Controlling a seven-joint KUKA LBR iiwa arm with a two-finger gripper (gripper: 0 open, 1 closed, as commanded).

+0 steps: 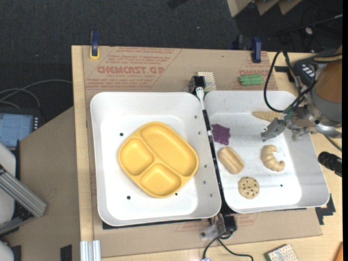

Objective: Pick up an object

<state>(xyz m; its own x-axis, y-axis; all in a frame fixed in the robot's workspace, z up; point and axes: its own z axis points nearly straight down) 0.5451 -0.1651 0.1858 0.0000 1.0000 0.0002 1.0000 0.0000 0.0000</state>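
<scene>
The right bin (304,194) holds a purple piece (220,133), a tan bread roll (230,160), a round chocolate-chip cookie (248,187), a croissant (272,157) and a pale stick-shaped piece (265,115). My gripper (270,131) hangs over the right bin's upper right part, between the stick-shaped piece and the croissant, just above the croissant. I see nothing held in it. The arm's grey wrist and orange band come in from the right edge.
The left bin (103,145) carries a yellow three-section plate (157,159). A green object (250,80) lies on the bench behind the right bin. Black cables loop over the right bin's far right corner. Clamps stand at the bench's back edge.
</scene>
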